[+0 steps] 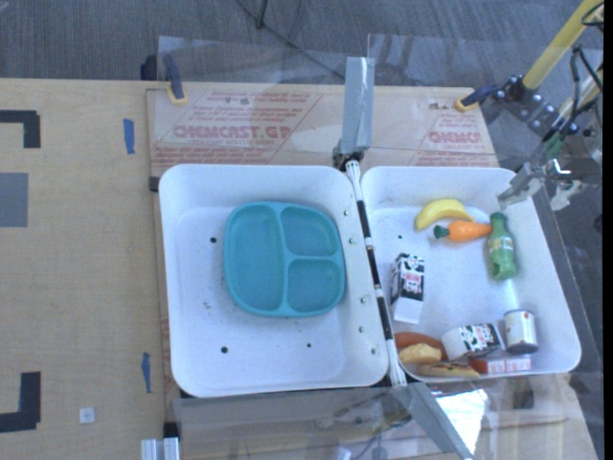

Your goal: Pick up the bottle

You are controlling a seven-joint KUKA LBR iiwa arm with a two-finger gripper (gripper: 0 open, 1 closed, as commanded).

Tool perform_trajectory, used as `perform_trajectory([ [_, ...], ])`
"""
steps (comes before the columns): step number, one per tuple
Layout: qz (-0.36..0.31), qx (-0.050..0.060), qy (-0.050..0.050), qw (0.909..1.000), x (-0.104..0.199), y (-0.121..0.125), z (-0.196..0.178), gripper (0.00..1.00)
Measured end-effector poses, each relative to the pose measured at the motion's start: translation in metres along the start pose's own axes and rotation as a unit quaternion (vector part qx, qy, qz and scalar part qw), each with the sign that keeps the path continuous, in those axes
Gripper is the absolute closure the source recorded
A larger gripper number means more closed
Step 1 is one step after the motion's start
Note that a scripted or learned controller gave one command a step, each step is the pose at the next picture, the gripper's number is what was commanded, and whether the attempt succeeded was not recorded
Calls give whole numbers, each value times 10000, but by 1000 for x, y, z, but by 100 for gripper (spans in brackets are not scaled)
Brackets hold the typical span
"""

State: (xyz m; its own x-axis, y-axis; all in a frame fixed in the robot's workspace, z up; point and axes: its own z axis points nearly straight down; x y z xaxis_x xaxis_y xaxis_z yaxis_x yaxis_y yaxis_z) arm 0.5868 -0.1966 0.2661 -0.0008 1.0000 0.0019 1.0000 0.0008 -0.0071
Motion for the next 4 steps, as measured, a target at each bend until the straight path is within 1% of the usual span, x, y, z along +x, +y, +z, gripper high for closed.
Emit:
perform_trajectory([
  [1, 161, -5, -1, 9999, 10, -30, 127, 0],
  [2, 51, -10, -1, 10000, -2, 10, 177, 0],
  [3, 55, 1, -10, 10000, -4, 10, 169, 100],
  [4, 526, -7, -7, 9986, 35, 38, 82, 100],
])
